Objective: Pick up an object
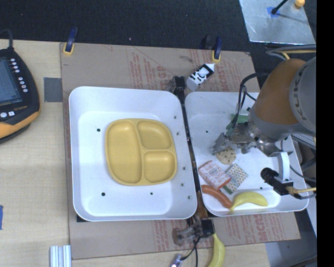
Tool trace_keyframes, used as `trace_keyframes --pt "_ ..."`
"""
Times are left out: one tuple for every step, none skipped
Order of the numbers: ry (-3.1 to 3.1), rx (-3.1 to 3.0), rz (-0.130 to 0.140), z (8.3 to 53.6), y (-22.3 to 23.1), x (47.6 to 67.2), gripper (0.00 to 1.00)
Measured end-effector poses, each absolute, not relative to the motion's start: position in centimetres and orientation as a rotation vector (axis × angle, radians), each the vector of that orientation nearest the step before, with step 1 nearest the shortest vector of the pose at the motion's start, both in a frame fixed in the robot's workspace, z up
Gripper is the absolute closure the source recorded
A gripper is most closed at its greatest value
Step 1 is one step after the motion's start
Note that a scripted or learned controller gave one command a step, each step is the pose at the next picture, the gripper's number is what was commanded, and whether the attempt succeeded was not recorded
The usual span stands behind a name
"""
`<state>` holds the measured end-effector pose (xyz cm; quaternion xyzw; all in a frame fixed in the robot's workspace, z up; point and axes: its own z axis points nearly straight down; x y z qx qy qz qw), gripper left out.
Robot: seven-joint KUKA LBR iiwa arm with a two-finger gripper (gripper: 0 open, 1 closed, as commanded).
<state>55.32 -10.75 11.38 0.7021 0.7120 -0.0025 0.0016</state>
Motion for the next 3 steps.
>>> trace_keyframes --pt "2.233 2.199 -0.007 12.4 -10.8 55.4 1.0" --pt "2.234 2.198 -0.008 12.4 -10.8 55.4 0.0" --pt "2.228 2.211 -0.004 9.1 -11.1 57.9 0.0"
